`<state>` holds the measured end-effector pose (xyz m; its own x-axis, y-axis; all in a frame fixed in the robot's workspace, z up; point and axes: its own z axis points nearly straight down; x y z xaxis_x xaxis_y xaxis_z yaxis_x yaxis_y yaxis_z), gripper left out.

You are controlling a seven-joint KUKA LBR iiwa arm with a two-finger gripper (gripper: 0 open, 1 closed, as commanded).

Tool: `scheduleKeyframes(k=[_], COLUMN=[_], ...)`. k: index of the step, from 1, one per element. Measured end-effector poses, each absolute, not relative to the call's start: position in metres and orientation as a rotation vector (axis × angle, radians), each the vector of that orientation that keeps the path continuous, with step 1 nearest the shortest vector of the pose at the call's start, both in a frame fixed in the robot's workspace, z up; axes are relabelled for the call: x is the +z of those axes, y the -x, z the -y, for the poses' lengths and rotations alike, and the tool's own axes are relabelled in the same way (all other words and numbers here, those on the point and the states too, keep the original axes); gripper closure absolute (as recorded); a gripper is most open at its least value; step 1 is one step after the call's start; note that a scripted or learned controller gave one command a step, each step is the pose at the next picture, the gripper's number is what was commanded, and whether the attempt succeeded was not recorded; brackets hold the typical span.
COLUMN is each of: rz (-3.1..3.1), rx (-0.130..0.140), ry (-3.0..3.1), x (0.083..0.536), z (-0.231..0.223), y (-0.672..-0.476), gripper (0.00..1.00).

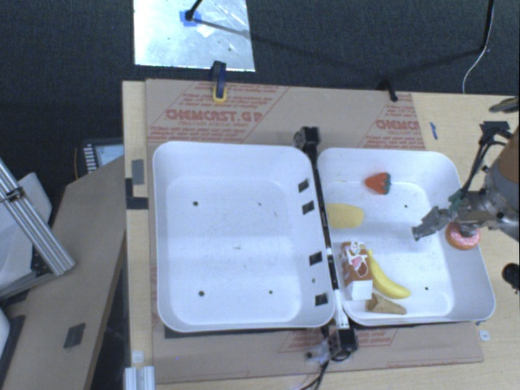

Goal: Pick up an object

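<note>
Jaws: cannot tell their state; gripper (428,227) hangs over right bin (422,169) on a cardboard-covered bench (268,108), dark carpet (65,55) beyond.

We record two white bins: the left bin (231,234) and the right bin (406,250), each with small dark dots on the floor. In the right bin we note a red strawberry (377,184), a pale yellow lemon-like piece (344,214), a yellow banana (386,281), a brown, white and red cake slice (355,265), a tan piece (384,304) and a pink doughnut (463,237). The board (276,112) beneath is tan with red lettering
</note>
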<state>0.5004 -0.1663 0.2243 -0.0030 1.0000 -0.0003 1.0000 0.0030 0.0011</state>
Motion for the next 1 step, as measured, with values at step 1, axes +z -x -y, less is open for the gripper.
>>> scheduleKeyframes(k=[1], rz=[-2.219], rx=[0.005], ry=[-2.215], x=[0.0969], z=[0.1507], y=[-0.5033], gripper=[0.0])
